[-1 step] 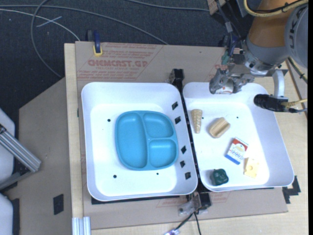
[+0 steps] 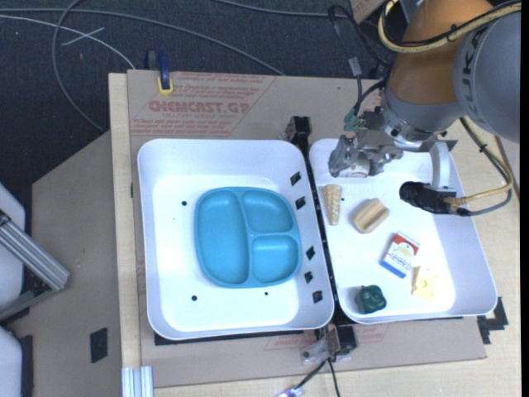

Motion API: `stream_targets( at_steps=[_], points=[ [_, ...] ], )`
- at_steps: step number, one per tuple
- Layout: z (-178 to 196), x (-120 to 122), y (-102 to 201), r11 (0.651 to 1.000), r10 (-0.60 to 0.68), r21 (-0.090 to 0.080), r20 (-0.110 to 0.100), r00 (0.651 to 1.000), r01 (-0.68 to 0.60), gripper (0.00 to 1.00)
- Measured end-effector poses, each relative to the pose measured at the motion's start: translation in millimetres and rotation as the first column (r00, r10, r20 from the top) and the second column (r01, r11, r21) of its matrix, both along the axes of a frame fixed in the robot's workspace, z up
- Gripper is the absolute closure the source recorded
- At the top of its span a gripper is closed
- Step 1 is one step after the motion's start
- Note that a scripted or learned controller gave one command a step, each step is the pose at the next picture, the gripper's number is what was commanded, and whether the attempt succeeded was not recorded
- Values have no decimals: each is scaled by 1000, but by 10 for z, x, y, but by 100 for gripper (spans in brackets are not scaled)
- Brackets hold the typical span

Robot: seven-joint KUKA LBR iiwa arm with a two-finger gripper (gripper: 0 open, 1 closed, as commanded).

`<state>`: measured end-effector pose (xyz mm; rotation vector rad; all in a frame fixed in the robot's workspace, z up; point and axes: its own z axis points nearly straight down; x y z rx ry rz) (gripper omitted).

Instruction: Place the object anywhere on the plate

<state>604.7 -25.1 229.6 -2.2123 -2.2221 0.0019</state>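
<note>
A blue plate (image 2: 246,236) with three compartments lies in the middle of the left bin (image 2: 161,180). My gripper (image 2: 357,160) hangs over the far left corner of the right bin (image 2: 463,255), well to the right of the plate. Just below it lies a pale waffle cone (image 2: 332,202). A tan bread-like block (image 2: 369,216) lies to the cone's right. Nearer the front are a small red, white and blue box (image 2: 400,255), a yellow wedge (image 2: 425,284) and a dark green lump (image 2: 370,298).
A black divider with clips (image 2: 308,222) runs between the two bins. A black fitting with a yellow cable (image 2: 430,197) juts from the arm over the right bin. Loose cables lie on the dark floor beyond the bench.
</note>
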Motion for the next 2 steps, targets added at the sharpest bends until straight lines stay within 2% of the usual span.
stream_targets(
  at_steps=[1, 2],
  points=[
    [-78, -145, 523, 1000, 1, -1, 1, 1000, -1, 100],
    [-153, -448, 1017, 1000, 0, -1, -1, 1000, 0, 100]
  ],
)
